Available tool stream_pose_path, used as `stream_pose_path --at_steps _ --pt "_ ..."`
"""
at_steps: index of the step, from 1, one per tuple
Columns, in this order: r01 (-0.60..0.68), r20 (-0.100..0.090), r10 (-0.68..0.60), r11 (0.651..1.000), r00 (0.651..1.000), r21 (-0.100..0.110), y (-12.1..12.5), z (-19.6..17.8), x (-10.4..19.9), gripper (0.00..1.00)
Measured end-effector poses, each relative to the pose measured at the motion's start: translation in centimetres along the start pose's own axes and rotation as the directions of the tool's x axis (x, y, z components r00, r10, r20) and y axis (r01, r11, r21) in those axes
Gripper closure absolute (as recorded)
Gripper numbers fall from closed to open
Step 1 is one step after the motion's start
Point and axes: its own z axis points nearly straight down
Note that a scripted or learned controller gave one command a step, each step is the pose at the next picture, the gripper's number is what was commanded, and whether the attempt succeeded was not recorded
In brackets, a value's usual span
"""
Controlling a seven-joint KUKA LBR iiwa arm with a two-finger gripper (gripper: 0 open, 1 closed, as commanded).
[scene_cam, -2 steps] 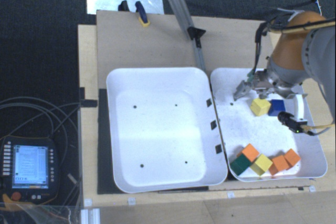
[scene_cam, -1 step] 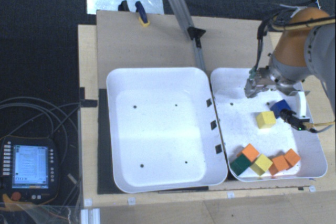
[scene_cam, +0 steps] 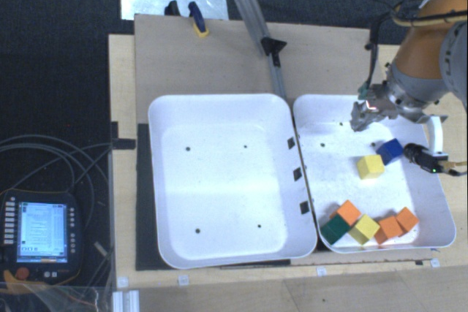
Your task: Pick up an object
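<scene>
The right bin [scene_cam: 322, 128] holds several small blocks. A blue block [scene_cam: 390, 150] and a yellow block [scene_cam: 370, 166] lie near its middle. Along the bin's near edge sit a green block [scene_cam: 335, 229], an orange block [scene_cam: 349, 212], a yellow block [scene_cam: 363, 229] and two more orange blocks [scene_cam: 398, 223]. My gripper [scene_cam: 360, 118] hangs over the far part of the right bin, up and left of the blue block, with nothing visible between its fingers.
The left bin [scene_cam: 219, 179] lies beside the right one. A grey pole [scene_cam: 248, 4] slants over the bench's far side. A teach pendant [scene_cam: 40, 234] and cables rest on the floor at left.
</scene>
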Motion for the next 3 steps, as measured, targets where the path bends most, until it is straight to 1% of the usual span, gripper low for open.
stream_pose_path --at_steps 1,2,3 --pt "0.001 0.001 -0.001 1.0 1.0 -0.003 0.1 -6.6 0.1 1.0" --pt "0.0 0.0 0.0 1.0 1.0 0.001 0.3 -8.1 0.1 1.0" --pt "0.005 -0.003 -0.005 1.0 1.0 0.006 -2.0 -7.0 5.2 1.0"
